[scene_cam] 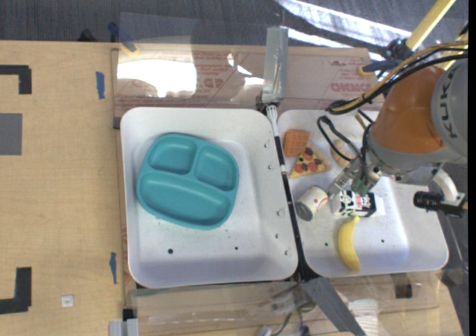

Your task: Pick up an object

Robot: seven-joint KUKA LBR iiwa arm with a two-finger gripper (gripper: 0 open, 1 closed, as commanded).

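In the right bin (416,241), my gripper (352,199) is lowered near the middle. It is just above the top end of a yellow banana (347,244) that lies near the front. A small white cup (313,201) lies on its side, close to the left of the gripper. Farther back on the left are a toy pizza slice (307,164) and an orange square cracker (296,140). I see nothing lifted off the bin floor. The arm's orange band (405,119) covers the bin's back right part.
The left bin (149,253) holds a teal divided plate (187,180). A ridge (286,193) separates the two bins. Black and yellow cables (349,104) hang over the right bin's back. A wooden benchtop (52,178) lies to the left.
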